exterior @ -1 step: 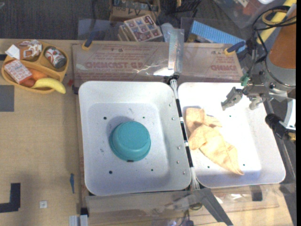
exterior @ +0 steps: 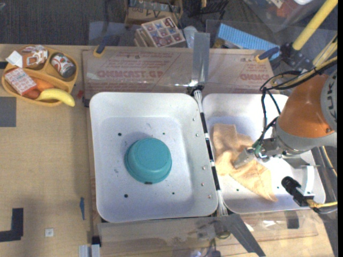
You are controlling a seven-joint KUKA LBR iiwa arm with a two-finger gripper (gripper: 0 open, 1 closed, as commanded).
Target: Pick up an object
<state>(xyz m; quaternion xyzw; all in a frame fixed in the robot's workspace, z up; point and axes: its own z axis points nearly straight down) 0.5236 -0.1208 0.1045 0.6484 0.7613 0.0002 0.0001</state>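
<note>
In the right bin (exterior: pixel 316 183):
Gripper (exterior: pixel 244 159): is being pressed onto the tan cloth (exterior: pixel 236 154); grip state cannot be told.
Left bin (exterior: pixel 107 116): a teal bowl (exterior: pixel 149 160) is being held.

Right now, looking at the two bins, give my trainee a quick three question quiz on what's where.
1. True or false: the teal bowl sits in the right bin.
2. What lies under the hand in the right bin? A) a banana B) a tan cloth C) a book
3. Fill in: on the bench left of the bins, a yellow tray has a ______ lying along its near edge.

Key
1. False: it sits in the left bin.
2. B, the tan cloth.
3. Banana.
</note>
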